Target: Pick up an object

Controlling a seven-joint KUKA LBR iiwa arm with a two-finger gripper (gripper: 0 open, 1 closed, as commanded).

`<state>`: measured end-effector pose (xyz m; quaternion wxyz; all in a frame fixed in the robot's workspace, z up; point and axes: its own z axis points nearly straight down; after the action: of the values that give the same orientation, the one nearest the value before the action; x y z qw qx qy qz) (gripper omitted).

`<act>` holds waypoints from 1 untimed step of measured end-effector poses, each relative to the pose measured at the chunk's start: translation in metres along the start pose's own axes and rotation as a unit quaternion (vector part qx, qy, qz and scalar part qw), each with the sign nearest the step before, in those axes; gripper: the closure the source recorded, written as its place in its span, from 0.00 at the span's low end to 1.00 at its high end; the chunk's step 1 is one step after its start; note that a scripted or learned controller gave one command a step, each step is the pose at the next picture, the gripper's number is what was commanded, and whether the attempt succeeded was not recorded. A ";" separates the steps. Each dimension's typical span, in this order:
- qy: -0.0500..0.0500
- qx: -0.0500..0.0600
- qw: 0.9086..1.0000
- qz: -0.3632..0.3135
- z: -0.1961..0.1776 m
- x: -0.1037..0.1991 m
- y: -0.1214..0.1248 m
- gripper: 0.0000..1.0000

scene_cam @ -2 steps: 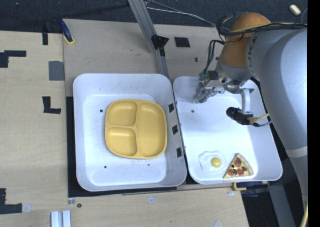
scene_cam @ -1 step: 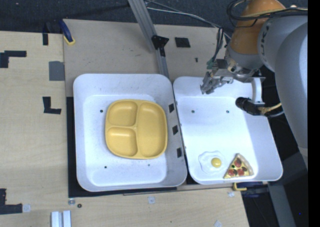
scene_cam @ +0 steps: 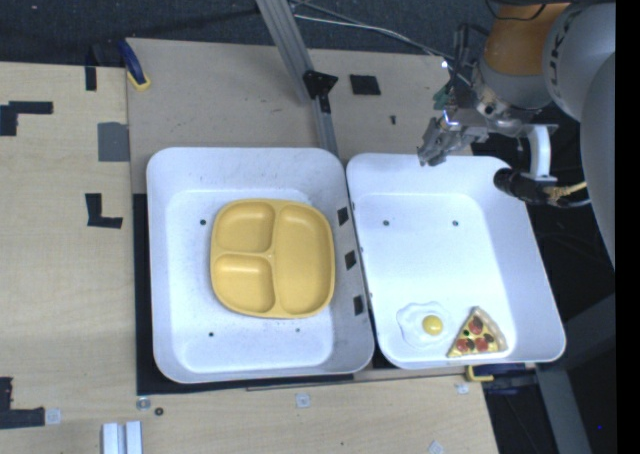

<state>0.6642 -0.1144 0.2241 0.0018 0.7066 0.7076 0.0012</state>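
A toy fried egg (scene_cam: 423, 323) and a toy pizza slice (scene_cam: 478, 333) lie side by side at the near edge of the right bin (scene_cam: 440, 232). A yellow divided plate (scene_cam: 272, 258) rests in the middle of the left bin (scene_cam: 180, 242). My gripper (scene_cam: 436, 145) hangs over the far rim of the right bin, well away from the egg and the pizza slice. Nothing shows between its fingers, and from this angle their spacing is unclear.
A slanted metal pole (scene_cam: 290, 42) runs down to the gap between the bins at the back. Black clips (scene_cam: 350, 260) sit along the seam between the two bins. Cables (scene_cam: 545, 187) trail off the wrist at the right.
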 end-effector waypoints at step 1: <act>0.000 0.000 1.000 0.000 -0.053 0.000 0.001 1.00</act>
<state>0.6652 -0.1142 0.2775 0.0020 0.7064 0.7078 0.0013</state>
